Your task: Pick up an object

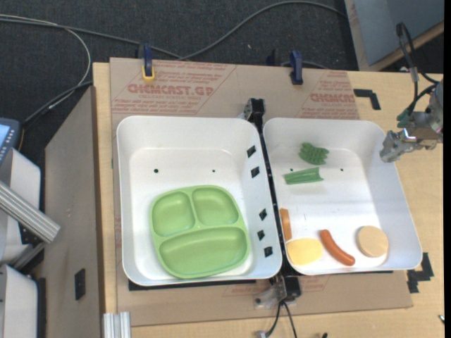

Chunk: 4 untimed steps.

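Observation:
The right white bin point(380, 189) holds several toy foods. A green leafy piece point(313, 153) and a green bean pod point(303, 177) lie near its back. Along its front lie a yellow piece point(304, 251), an orange-red sausage point(337, 247), a tan round cookie point(371, 241) and a thin orange stick point(285, 224) by the left wall. My gripper point(394, 146) hangs at the right edge of the view, above the bin's far right rim, away from all the foods. Nothing shows between its fingers.
The left white bin point(141, 153) holds a green divided plate point(200, 231). Black clips run along the divider point(259, 189) between the bins. Two clamps point(148, 63) hold the cardboard at the back. Cables lie on the dark floor behind.

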Motion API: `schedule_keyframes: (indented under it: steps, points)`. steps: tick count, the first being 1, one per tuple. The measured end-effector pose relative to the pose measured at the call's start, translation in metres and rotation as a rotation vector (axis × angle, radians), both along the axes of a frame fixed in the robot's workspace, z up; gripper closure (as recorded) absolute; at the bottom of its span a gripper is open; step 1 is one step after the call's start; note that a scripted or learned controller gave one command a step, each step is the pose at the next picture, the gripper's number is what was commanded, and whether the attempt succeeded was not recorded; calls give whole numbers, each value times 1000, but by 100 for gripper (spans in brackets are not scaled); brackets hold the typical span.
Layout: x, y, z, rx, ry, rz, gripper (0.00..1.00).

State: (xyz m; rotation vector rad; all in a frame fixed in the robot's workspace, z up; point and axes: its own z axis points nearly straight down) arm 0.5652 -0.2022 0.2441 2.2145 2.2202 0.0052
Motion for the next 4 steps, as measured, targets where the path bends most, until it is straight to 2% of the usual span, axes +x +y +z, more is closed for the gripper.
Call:
schedule_keyframes:
  steps: [1, 2, 4]
  points:
    - [-3, 48, -12, 5, 9, 3, 100]
    - [-2, 93, -17, 4, 9, 2, 100]
    - [-9, 215, -11, 5, 5, 6, 100]
